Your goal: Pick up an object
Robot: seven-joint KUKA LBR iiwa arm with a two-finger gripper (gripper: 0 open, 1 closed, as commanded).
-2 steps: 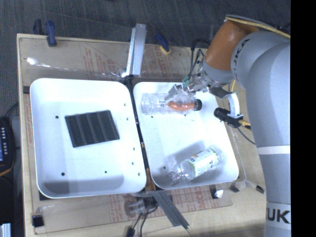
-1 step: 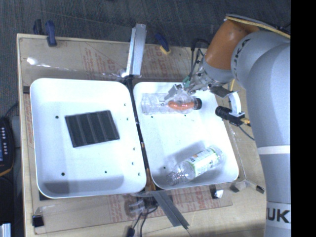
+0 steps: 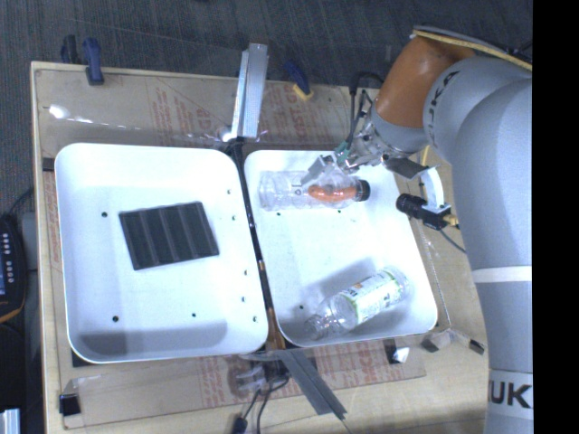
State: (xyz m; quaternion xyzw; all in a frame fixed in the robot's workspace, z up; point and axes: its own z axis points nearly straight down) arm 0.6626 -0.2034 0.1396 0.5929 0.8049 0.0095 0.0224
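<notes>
A dark ridged mat [image 3: 169, 234] is seen in the left bin [image 3: 81, 165], far to the left of the gripper. In the right bin [image 3: 421, 278], a clear bottle with an orange band and dark cap [image 3: 312, 191] lies on its side just below and left of the gripper [image 3: 336, 163]. A second clear bottle with a green label [image 3: 357, 304] lies well below it, near the front wall. Whether the jaws are open or closed cannot be told. Nothing is seen held between them.
</notes>
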